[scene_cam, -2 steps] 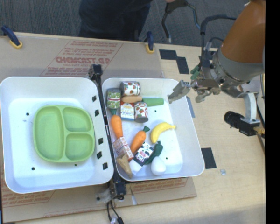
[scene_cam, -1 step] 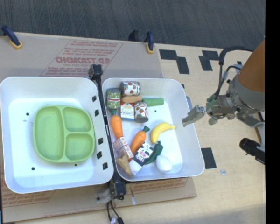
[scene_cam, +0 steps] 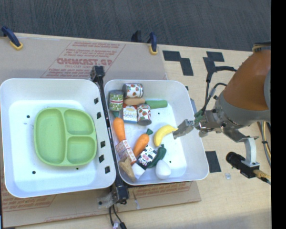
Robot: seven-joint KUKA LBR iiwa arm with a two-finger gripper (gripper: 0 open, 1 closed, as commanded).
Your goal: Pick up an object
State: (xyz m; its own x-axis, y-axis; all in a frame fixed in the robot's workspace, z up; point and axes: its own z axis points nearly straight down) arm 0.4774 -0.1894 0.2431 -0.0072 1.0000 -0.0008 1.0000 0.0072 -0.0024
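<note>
1. Camera view: the arm (scene_cam: 245, 97) reaches in from the right, its orange band high over the worktop (scene_cam: 214, 199) and its grey wrist angled down and to the left toward the right bin (scene_cam: 196, 149).
2. The gripper (scene_cam: 182, 129) sits just inside the right bin's right wall, low over the white floor; whether it is spread or pressed together I cannot tell, and nothing is seen pinched in it.
3. The nearest object is a yellow banana (scene_cam: 163, 133), just beside the gripper tip on its left; whether they touch is unclear.
4. Left of the banana lie two orange carrots (scene_cam: 119, 128), one upright along the left wall and one tilted near the middle, with small boxes and cans (scene_cam: 132, 90) packed toward the far side.
5. A green cucumber (scene_cam: 155, 104) lies near the far wall, and a white egg (scene_cam: 163, 170) rests near the front corner.
6. Open floor remains along the right bin's right side, between the banana and the wall.
7. The left bin (scene_cam: 9, 137) carries a green divided plate (scene_cam: 65, 136), with bare white floor all around it.
</note>
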